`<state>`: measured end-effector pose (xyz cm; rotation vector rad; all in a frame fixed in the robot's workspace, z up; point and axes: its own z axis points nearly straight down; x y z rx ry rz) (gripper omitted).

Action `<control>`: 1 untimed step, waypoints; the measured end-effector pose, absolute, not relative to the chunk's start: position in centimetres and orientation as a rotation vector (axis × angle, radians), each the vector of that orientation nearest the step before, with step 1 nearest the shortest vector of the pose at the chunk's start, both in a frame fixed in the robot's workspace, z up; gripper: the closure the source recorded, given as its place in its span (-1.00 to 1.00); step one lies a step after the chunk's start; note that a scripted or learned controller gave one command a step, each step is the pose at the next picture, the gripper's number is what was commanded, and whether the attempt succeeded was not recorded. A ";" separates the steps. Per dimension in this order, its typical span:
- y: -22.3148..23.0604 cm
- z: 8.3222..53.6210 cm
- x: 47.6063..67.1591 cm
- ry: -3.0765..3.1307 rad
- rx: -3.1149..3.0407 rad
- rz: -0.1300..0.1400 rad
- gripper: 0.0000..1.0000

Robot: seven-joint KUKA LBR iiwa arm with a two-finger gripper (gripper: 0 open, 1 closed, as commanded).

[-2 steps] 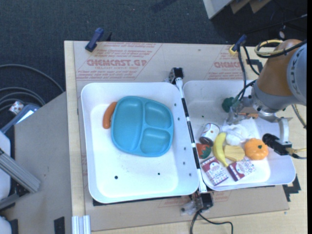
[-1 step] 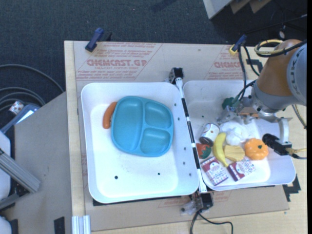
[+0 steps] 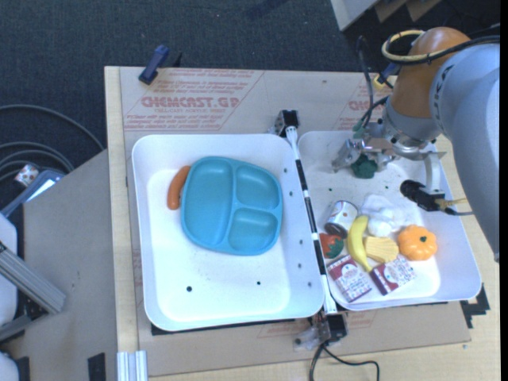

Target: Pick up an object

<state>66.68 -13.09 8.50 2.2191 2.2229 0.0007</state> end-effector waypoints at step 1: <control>-13.1 9.6 66.7 2.221 2.216 0.000 1.00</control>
